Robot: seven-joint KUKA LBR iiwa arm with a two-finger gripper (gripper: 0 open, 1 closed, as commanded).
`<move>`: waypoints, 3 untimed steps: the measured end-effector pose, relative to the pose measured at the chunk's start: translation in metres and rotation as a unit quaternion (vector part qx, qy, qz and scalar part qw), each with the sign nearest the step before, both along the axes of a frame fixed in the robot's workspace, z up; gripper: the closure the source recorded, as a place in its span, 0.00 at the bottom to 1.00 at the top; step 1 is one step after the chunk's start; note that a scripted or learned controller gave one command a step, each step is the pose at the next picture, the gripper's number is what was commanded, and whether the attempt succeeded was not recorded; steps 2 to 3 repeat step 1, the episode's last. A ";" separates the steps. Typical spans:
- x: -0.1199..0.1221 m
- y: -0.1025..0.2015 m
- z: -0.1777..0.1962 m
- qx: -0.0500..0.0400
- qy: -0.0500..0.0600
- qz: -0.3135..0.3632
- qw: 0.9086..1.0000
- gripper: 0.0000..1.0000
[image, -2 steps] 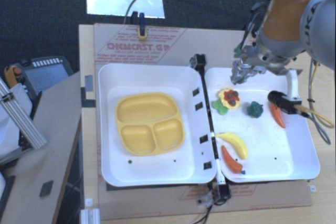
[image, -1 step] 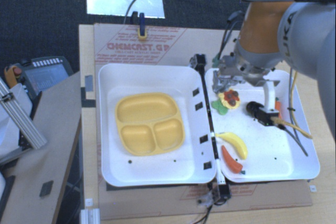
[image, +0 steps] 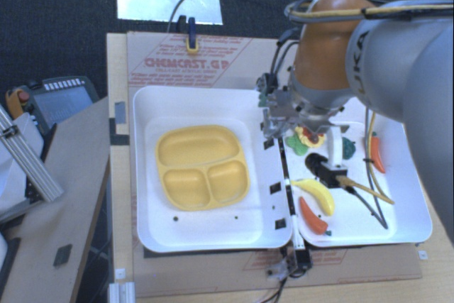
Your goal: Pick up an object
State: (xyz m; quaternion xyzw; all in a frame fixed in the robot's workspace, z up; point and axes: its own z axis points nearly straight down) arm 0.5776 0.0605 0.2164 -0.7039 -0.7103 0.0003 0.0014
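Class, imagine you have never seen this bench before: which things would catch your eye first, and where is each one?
First the big grey arm with its orange band, reaching in from the right and hanging over the near-left part of the right bin. Next the yellow three-compartment tray, lying in the middle of the left bin. Then the bright toy food below the arm: a yellow banana and a red pepper.

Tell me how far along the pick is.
Nothing looks picked yet. The banana, red pepper and carrot lie loose in the right bin; the yellow tray sits in the left bin. The gripper hangs low over the right bin's far-left corner. Grasping and lifting remain.
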 end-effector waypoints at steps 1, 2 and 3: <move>-0.023 0.047 0.015 0.000 -0.001 0.000 1.000 1.00; -0.023 0.047 0.015 0.000 -0.001 0.000 1.000 1.00; -0.023 0.047 0.015 0.000 -0.001 0.000 1.000 1.00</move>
